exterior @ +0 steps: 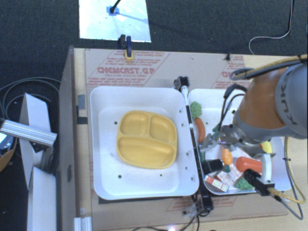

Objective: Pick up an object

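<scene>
My gripper [215,139] hangs low over the middle of the right bin [207,97], with the grey and orange arm [269,105] covering much of that bin. Just left of the gripper lies a red-orange sausage-shaped toy [200,129]. A green leafy toy [195,109] lies beyond it near the bin's left wall. Below the gripper are a small orange piece [226,156], a red piece [249,164], a black item [211,166], a printed packet [224,179] and a dark green piece [245,183]. A yellow piece [266,147] peeks out beside the arm. Nothing visibly sits in the gripper.
The left bin [103,129] holds a yellow divided plate [147,138]. A black clamp [182,83] sits at the top of the wall between the bins. Cables [19,88] and boxes [36,129] lie left of the bench.
</scene>
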### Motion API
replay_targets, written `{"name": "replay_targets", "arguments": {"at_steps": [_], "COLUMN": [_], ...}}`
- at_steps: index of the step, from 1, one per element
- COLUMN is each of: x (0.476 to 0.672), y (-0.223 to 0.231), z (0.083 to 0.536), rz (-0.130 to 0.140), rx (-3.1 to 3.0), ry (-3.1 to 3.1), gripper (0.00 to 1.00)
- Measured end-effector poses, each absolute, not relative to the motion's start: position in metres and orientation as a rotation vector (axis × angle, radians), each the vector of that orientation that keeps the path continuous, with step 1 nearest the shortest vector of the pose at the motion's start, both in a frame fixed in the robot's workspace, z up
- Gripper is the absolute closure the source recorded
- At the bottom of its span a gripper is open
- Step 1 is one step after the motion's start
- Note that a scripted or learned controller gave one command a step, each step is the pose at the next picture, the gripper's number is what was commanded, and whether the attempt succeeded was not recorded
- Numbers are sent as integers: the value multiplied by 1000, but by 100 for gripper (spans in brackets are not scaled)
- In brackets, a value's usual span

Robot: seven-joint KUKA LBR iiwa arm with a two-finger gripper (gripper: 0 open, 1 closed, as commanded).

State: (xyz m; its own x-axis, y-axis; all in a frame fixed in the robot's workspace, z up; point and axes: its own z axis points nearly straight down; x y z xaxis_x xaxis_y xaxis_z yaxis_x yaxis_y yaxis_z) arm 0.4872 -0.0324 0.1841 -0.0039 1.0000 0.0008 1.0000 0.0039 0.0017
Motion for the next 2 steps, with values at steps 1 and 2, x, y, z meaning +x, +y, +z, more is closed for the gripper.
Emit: {"name": "replay_targets", "arguments": {"at_steps": [1, 2], "x": [565, 532], "y": [-99, -103], "z": [84, 84], "rz": [1, 0], "rx": [2219, 2221], "ry": [2221, 2222], "gripper": [0, 0]}}
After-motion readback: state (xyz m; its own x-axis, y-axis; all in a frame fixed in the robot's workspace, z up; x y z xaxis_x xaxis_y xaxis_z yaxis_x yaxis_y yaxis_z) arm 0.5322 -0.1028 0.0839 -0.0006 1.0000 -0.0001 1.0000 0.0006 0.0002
